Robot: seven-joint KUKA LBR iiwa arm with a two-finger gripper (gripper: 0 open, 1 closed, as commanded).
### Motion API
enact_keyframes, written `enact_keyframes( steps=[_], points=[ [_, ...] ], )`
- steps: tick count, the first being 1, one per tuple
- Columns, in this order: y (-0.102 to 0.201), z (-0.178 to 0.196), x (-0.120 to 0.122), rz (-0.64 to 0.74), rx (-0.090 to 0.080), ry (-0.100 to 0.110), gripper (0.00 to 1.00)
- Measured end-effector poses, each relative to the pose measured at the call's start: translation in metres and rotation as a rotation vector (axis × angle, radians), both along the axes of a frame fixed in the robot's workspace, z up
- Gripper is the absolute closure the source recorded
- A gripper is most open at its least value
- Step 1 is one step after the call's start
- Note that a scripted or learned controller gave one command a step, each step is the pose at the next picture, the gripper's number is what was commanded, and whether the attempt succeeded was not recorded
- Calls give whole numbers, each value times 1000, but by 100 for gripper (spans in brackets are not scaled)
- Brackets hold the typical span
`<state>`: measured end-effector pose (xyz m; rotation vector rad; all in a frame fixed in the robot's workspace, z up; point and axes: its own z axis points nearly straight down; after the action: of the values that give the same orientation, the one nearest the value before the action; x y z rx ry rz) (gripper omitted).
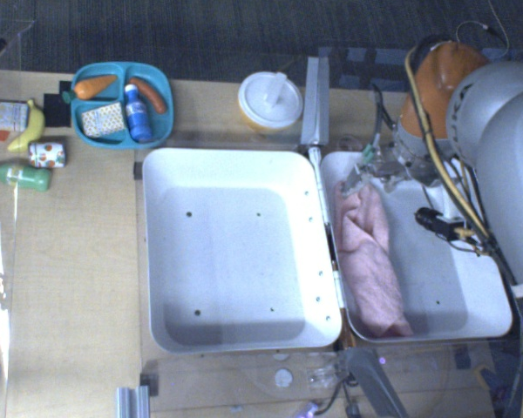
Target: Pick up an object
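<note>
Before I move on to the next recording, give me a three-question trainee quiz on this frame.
1. True or false: the pink cloth lies in the left bin.
2. Multiple choice: where is the gripper?
A. over the blue tray
B. at the far end of the cloth, in the right bin
C. over the white lidded cup
3. Fill in: the cloth lies along the right bin's ____ wall, as the camera sees it.

Key: 1 false, it is in the right bin. 2 B. 3 left.
</note>
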<state>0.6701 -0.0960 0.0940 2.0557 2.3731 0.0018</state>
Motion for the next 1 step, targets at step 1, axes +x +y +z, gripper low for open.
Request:
enact_keyframes(
  steps=[1],
  points=[
    [0, -6, -35, 115, 0, -10, 0]
  ],
)
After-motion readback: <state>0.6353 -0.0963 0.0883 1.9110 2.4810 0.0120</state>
